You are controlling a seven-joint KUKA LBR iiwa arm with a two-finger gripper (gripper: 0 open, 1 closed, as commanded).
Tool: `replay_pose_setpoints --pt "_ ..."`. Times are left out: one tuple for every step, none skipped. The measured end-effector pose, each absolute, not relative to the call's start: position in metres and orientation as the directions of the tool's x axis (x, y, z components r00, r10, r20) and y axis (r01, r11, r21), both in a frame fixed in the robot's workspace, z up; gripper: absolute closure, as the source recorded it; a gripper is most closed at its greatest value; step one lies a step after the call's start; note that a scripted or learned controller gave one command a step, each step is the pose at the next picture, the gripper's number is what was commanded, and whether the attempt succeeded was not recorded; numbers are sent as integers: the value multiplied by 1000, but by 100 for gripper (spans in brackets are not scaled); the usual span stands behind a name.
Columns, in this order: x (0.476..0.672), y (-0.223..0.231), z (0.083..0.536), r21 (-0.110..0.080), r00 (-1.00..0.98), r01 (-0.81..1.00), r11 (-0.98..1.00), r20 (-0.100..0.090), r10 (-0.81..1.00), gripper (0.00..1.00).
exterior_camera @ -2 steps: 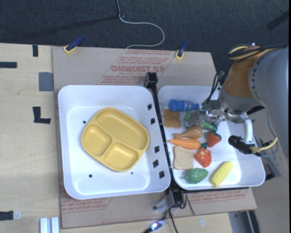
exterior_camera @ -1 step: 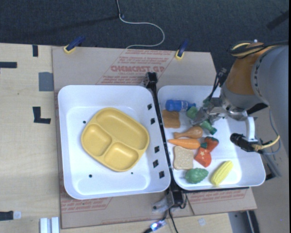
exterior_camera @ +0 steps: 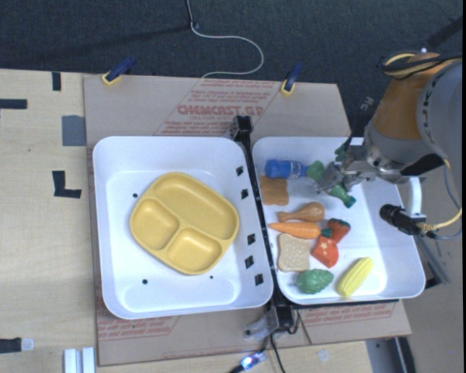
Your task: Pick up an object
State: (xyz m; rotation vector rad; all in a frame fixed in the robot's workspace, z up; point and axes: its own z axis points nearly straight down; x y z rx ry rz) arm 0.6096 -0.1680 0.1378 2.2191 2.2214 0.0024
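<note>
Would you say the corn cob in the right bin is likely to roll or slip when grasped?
Probably. The corn looks rounded and tapered, so a push may roll it. Its surface seems glossy like plastic, so fingers might slip. It lies near the bin's corner, which could hinder a clean grasp.

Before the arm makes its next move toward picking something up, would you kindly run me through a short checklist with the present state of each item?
1. Hand is over the right bin, where the toy foods lie: ok.
2. Something is held in the hand: cannot tell; green pieces sit right beside it.
3. Blue bottle near the hand lies free at the bin's far edge: ok.
4. Carrot, bread slice and red pepper are crowded together, so a clean single grasp there: not ok.
5. Corn cob has open space around it: ok.
6. Yellow tray sits in the left bin, out of the way: ok.
</note>
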Motion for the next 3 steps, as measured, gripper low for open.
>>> replay_pose_setpoints --pt "608 -164 201 5 -2 1000 2 -1 1000 100" --pt "609 -163 226 1 -2 1000 2 0 1000 100" --pt "611 -107 235 -1 -7 1000 7 2 1000 100"
